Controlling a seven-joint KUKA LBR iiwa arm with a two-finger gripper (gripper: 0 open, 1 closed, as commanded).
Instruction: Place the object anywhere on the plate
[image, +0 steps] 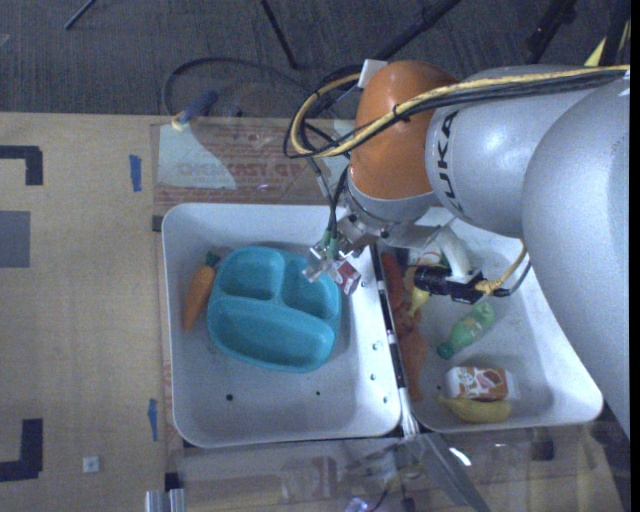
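Gripper over blue plate's upper-right corner w/ small red-white object just beside its tip; can't tell if actually held; best ease further in over a compartment before letting go; carrot lies left

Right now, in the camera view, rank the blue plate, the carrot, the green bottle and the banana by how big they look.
Largest to smallest:
1. blue plate, clearly the largest
2. carrot
3. green bottle and banana, too alike to rank; the banana is also partly hidden by a packet.
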